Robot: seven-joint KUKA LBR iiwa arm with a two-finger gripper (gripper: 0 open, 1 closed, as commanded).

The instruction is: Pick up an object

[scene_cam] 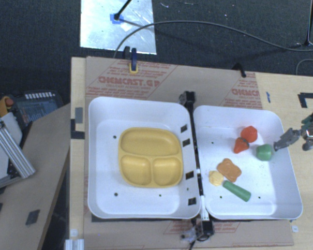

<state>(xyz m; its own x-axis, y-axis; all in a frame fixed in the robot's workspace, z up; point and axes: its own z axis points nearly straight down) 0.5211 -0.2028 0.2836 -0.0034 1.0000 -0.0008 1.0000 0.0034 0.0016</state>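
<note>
Your grey two-finger gripper [284, 141] sits at the 3 o'clock edge of the right shallow white plastic bin [277, 205], reaching in low from outside the wall, tip just beside the small round green toy ball [264, 152]. You can't tell how far the jaws are open at this size; nothing shows between them, so count it as holding nothing. Candidate objects all cluster in the right bin: the green ball near 3 o'clock, the round red-orange toy tomato [249, 133] at 1 o'clock, the reddish cone-shaped piece [241, 145] touching it just below, the tan bread-shaped piece [229, 169] near centre, the small yellow lump [216, 178] at its 8 o'clock, the green cylinder [237, 190] at 6 o'clock. The left white bin [99, 197] holds the yellow three-compartment plastic tray [148, 157], centred, likely as a drop spot. The ball looks like the nearest target; being round, it may roll away.
</note>
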